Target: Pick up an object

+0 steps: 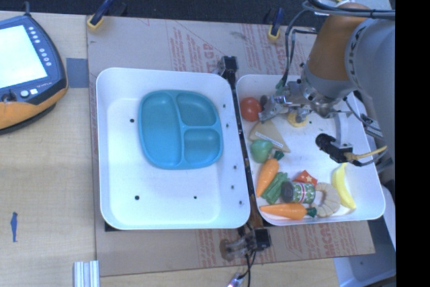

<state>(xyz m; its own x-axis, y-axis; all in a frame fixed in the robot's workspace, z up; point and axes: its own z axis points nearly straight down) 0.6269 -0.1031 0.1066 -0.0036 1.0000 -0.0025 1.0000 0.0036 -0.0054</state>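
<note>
Reaching in from the right, the grey arm (349,57) holds its tool (285,106) low over the far end of the right bin (373,201); whether it is wide or narrow cannot be told. A red tomato (250,107) lies just beside it. Nearer lie two carrots (267,176), a small can (299,193) and a banana (345,186). In the left bin (114,205) rests a blue divided plate (180,128). On the table (47,171) sits a tablet controller (23,74).
</note>
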